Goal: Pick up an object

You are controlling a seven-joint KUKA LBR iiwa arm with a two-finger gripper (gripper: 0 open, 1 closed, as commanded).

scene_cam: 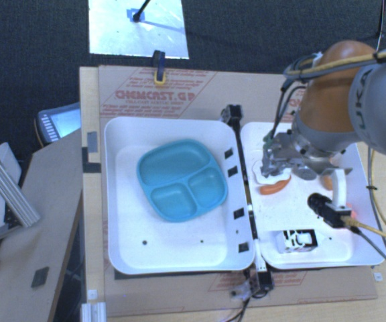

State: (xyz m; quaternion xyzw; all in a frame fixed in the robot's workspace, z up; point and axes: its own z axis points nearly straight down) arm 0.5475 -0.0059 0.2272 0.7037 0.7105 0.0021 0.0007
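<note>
Claw hung low over the right bin, just above an orange carrot-like piece.
The piece lay at that bin's upper left, centre-right of the frame; a blue divided plate sat in the left bin. Whether the claw was apart or together could not be told.

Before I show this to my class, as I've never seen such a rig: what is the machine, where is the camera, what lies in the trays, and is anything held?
The machine is a robot arm, grey with an orange band, reaching in from the right. One fixed camera above the bench looks down at a slant. Two white bins sit side by side. The left bin holds a blue plate with three sections. The right bin holds an orange piece and a black-and-white item. The jaws sit low over the orange piece; I cannot tell whether they hold it.
</note>
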